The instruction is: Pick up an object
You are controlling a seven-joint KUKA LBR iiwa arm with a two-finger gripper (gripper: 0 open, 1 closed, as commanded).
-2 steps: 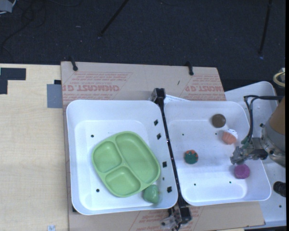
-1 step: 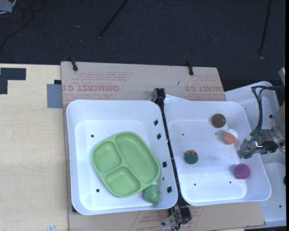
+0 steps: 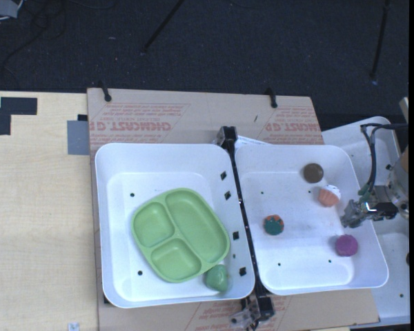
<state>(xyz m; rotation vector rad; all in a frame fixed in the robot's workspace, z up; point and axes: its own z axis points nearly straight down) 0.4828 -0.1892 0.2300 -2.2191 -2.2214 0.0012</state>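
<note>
A glossy green divided plate (image 3: pixel 181 234) and a small rounded green object (image 3: pixel 217 278) are seen in the left bin (image 3: pixel 117 164). In the right bin (image 3: pixel 290 158) are scattered a flat brown disc (image 3: pixel 313 173), an orange-and-white piece (image 3: pixel 328 196), a teal ball (image 3: pixel 274 224) and a fuzzy purple ball (image 3: pixel 346 245). The gripper (image 3: pixel 353 217) is seen at the right rim, just above the purple ball; its opening cannot be judged.

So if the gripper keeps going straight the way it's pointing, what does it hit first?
The gripper points left and slightly down into the right bin. Probably the bin floor first; the purple ball sits just beside that line. Depth is unclear.
</note>
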